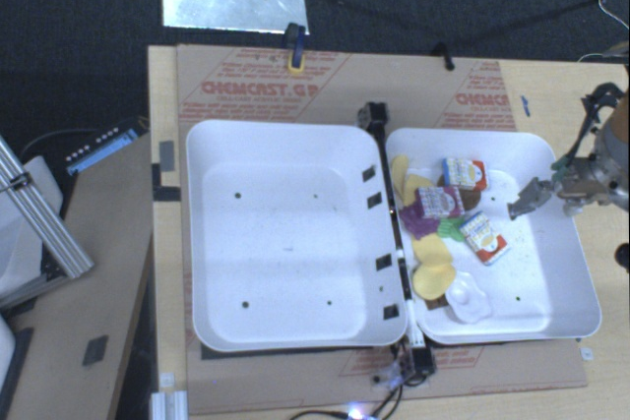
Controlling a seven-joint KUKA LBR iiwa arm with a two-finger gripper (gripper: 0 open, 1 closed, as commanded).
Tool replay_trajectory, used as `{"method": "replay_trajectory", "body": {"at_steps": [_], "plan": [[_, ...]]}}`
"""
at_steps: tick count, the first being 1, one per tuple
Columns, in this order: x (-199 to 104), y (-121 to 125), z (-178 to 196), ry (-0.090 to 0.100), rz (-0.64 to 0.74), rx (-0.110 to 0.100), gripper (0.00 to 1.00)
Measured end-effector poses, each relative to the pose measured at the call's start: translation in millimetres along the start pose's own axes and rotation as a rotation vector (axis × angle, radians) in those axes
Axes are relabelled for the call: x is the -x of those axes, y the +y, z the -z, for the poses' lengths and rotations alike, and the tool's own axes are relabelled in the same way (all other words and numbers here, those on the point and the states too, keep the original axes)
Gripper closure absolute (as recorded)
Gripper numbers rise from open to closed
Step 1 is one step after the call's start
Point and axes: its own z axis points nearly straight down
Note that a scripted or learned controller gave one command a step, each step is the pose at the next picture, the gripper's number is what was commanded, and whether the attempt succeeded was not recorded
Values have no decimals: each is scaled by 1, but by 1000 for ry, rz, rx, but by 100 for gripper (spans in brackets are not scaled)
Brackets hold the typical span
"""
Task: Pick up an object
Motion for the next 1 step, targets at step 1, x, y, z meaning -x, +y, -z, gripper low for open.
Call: {"method": "replay_trajectory", "body": {"at_steps": [1], "plan": [[-65, 78, -114, 3, 9, 0, 0]]}}
